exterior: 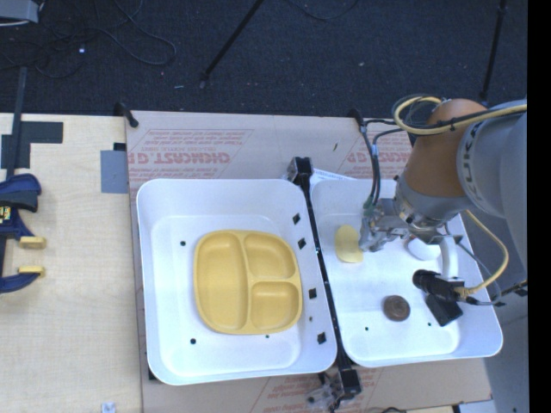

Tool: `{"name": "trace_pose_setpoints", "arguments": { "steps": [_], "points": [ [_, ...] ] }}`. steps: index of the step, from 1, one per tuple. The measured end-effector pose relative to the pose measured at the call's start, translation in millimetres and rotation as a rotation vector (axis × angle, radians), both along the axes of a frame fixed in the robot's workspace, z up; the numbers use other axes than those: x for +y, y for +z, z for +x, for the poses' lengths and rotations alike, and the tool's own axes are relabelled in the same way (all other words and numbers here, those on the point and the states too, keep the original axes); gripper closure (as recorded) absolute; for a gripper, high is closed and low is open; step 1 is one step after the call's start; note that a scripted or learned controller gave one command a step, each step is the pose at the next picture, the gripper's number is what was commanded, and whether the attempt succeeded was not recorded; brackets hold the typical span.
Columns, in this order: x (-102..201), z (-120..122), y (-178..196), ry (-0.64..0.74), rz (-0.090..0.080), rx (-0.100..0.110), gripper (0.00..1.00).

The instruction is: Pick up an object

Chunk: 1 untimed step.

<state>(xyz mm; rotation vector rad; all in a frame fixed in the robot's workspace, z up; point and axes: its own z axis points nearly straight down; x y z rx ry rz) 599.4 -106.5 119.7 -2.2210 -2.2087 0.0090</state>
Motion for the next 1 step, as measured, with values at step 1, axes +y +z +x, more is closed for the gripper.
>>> {"name": "trace_pose_setpoints", "arguments": {
  "steps": [1],
  "points": [
    [-9.7, -0.4, 54.7, 0.003, -0.003, -0.010, 1.00]
  ]
}}
